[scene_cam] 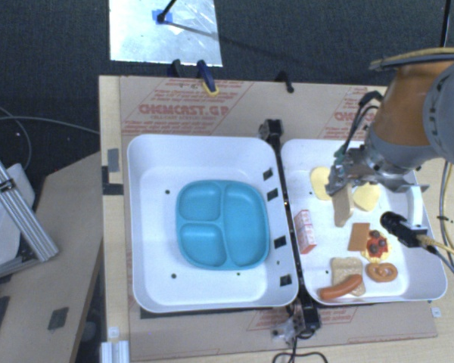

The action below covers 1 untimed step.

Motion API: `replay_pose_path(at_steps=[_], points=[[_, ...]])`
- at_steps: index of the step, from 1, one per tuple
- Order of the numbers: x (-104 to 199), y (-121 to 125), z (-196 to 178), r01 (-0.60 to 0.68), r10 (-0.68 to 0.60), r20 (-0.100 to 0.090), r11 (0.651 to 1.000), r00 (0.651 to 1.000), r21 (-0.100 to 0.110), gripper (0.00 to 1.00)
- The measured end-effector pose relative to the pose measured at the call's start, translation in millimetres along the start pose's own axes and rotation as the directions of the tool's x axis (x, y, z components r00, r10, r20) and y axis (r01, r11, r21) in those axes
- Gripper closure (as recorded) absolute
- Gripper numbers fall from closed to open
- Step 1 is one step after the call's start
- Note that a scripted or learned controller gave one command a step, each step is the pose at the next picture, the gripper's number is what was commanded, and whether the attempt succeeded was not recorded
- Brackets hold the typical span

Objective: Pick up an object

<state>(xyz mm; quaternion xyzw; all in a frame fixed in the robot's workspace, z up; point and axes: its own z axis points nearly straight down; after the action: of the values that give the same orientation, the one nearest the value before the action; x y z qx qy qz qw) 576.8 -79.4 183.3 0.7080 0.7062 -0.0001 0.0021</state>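
Sausage (341,287): at the near edge of the right bin (431,282), just below a slice of toast (346,266).
Donut (382,271): right of the toast, with a berry tart (375,244) and a brown cracker (359,237) just behind.
Packet (305,230): near the right bin's left wall.
Blue plate (219,224): in the middle of the left bin (147,203).
End effector (340,203): low over the right bin, between two yellow pieces (320,181); whether it grips anything cannot be told.
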Motion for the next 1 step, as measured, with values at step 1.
replay_pose_path(at_steps=[1], points=[[20.3,-69.4,-0.7,0.003,-0.003,-0.005,1.000,1.000,0.006,1.00]])
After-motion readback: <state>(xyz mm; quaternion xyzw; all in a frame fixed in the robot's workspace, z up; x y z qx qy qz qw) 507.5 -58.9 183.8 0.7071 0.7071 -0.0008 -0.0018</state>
